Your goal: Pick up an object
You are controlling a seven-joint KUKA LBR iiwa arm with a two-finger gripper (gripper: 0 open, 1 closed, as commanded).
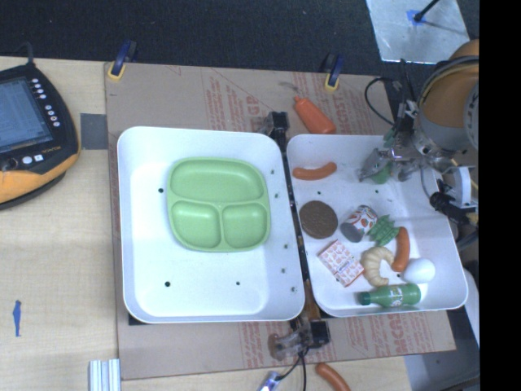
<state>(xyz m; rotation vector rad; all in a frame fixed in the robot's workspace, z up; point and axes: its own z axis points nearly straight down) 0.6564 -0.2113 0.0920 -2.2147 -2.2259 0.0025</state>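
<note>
The right bin (453, 300) holds the things there are to pick: a sausage (314, 170) near its upper left corner, a brown cookie (317, 218) below that, a small can (359, 221) lying on its side just right of the cookie, a green leafy piece (384, 230) beside the can, a second small sausage (401, 249) to the right of the greens, a croissant (378, 265) under them, a red-patterned wrapper (341, 262) to the croissant's left, a white egg (420, 270) to its right, and a green bottle (391, 296) lying flat along the bin's lower wall. None of these is lifted. The gripper (379, 169) hangs low over the upper right part of that bin, well apart from the cluster of items, and nothing shows between its fingers; whether they stand apart or together I cannot tell. The arm (448, 96) comes in from the bin's upper right, bent down at the wrist. Left of that bin, the other bin (138, 218) carries a green divided plate (218, 204).
</note>
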